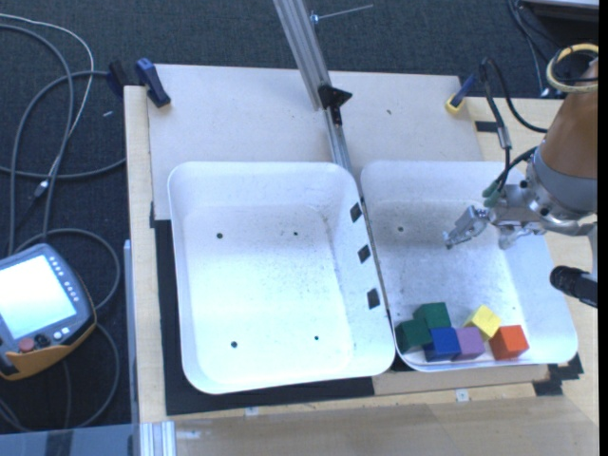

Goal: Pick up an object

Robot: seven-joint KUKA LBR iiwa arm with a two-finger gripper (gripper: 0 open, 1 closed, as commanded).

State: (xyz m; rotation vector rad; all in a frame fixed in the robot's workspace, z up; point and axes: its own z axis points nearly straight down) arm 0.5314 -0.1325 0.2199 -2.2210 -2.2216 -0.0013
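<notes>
You have open floor across most of the right bin (pixel 418 198): its upper and middle parts lie bare, and the pincer (pixel 463 228) hangs over that stretch, well apart from the blocks. The crowding is all at the near rim, where the green block (pixel 425 323), blue block (pixel 442 342), purple block (pixel 470 341), yellow block (pixel 485 320) and orange block (pixel 510 341) sit packed together, most touching, with little gap between them for fingers. The left bin (pixel 190 188) is wholly open. Between the bins the shared rims carry black clips (pixel 364 253), and a slanted metal pole (pixel 302 46) crosses above the table's (pixel 237 112) far side.
</notes>
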